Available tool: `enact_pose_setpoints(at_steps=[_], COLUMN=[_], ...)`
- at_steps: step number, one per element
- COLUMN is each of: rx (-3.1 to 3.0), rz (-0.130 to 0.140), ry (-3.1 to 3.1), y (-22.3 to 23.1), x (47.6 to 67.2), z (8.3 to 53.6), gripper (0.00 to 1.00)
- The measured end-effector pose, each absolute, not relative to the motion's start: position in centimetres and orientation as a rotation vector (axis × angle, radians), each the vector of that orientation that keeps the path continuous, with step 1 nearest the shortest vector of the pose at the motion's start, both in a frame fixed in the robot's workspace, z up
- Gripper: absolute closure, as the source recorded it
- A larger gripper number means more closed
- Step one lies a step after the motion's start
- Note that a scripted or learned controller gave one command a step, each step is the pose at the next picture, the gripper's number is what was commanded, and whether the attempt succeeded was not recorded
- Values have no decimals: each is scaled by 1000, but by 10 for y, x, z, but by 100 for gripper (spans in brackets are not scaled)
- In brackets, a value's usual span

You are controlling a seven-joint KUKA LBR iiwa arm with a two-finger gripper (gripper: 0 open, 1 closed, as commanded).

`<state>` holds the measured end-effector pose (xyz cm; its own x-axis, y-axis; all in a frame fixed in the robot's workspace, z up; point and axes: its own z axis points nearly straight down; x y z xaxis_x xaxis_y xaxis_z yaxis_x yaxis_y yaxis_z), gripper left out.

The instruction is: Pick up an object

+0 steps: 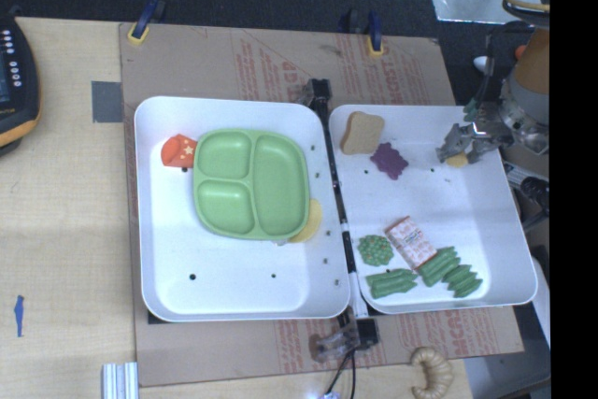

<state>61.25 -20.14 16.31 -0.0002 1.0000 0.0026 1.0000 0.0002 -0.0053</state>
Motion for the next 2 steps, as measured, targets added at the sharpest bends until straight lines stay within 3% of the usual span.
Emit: enact_pose_setpoints(at_steps=[1, 2], rx=[-2213, -2209], rz=[-4, 8], ry=[-2233, -2226], y=[-134, -80], x=[659, 625], z=[205, 202], gripper=[100, 100])
